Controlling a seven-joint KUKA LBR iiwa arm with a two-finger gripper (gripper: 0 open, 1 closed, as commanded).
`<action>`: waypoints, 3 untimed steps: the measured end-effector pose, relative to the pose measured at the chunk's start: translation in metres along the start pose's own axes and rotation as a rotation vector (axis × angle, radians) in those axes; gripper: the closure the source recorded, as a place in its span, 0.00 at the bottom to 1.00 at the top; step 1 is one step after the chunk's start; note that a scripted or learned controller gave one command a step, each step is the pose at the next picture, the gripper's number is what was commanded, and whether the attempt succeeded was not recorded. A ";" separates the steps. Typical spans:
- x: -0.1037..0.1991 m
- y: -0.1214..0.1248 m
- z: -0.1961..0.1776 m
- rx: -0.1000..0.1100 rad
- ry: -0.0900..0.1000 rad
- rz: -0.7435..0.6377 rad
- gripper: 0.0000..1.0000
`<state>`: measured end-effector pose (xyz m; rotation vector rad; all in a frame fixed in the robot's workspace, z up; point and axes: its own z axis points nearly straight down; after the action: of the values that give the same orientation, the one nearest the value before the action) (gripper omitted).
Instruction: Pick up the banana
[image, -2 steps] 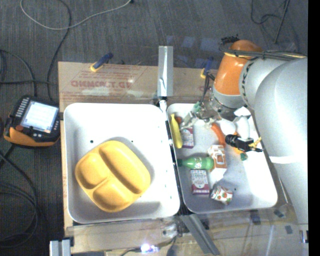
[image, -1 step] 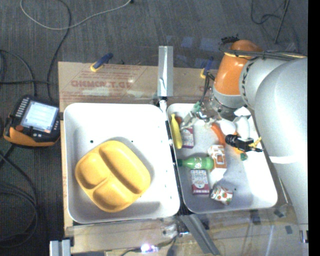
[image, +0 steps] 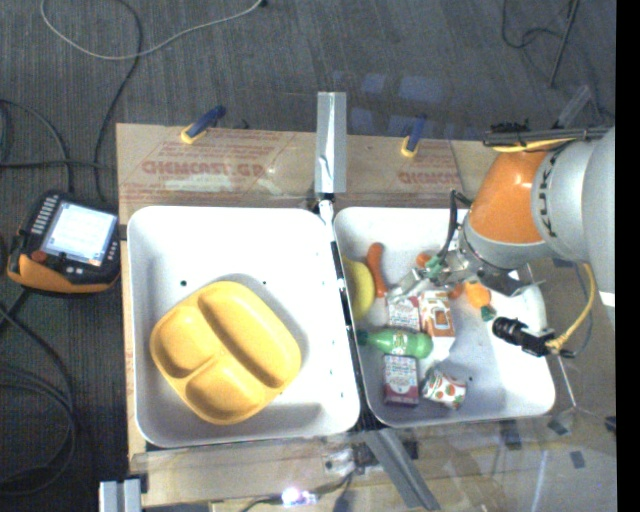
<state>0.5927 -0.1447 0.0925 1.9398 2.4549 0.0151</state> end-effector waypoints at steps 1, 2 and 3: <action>0.049 0.072 -0.087 0.020 0.006 -0.078 0.00; 0.040 0.025 -0.014 0.003 0.003 -0.321 0.00; 0.027 0.037 0.003 0.000 -0.005 -0.623 0.00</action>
<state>0.6221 -0.1102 0.0903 1.0925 2.9251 0.0029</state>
